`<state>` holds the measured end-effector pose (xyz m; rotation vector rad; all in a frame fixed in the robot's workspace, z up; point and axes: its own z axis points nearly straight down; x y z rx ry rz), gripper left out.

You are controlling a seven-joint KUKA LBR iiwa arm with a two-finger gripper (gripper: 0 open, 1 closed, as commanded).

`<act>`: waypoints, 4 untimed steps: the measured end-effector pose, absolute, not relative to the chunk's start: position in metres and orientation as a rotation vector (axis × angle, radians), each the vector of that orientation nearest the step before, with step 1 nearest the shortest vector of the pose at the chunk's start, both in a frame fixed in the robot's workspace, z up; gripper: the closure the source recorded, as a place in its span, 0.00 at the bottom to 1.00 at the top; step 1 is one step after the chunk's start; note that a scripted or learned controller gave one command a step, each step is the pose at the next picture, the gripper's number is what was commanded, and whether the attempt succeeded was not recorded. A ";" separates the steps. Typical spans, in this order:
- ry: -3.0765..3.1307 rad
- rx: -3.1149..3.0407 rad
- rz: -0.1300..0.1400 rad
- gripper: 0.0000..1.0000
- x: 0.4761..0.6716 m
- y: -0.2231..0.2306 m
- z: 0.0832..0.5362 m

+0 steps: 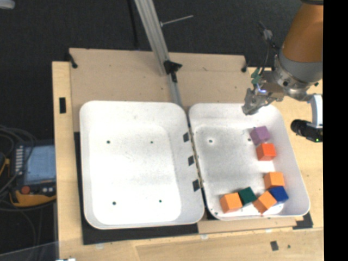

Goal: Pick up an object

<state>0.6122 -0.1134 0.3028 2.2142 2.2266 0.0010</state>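
Fingers (251, 106) we cannot judge, while small purple (260, 134), orange (266, 151) and green (247, 195) blocks sit in our right bin (217, 145).

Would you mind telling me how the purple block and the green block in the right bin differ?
The purple block is pale and lies near the bin's far right side, close below the gripper; the green block is dark and sits at the near edge. The purple block touches one orange block; the green is wedged between two. Both look like small cubes.
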 end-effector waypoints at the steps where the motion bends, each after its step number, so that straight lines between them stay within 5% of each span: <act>1: 2.227 2.215 0.000 1.00 0.595 -0.055 0.296; 4: 2.229 2.215 -0.001 1.00 0.553 0.094 0.262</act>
